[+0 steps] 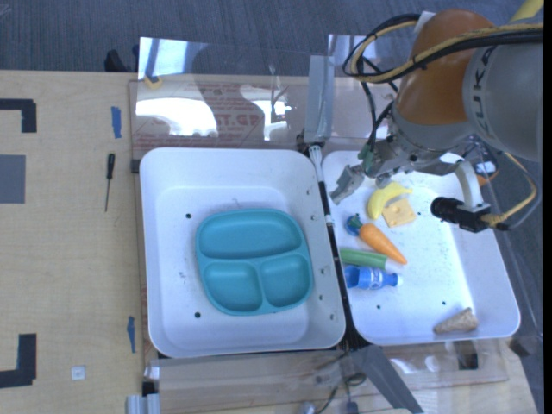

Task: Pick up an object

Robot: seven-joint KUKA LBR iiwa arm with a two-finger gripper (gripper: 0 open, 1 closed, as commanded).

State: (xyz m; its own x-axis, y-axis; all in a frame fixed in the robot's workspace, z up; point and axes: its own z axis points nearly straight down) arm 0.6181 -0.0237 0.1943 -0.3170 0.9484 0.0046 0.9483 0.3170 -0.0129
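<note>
My gripper [360,172] hangs over the top left part of the right bin [492,266], open, with nothing between its fingers. Just below and to its right lie a yellow banana [381,201] and a pale cheese wedge [400,214]. Further down are an orange carrot [381,243] with a blue-green top, a green stick-shaped item [362,257] and a small blue bottle [369,278]. A tan bread-like piece [455,321] rests near the bin's front right corner.
The left bin [172,188] holds a teal divided plate [254,260]. A raised divider [326,222] separates the two bins. Cables and a black fitting [455,211] hang off the arm above the right bin's middle right.
</note>
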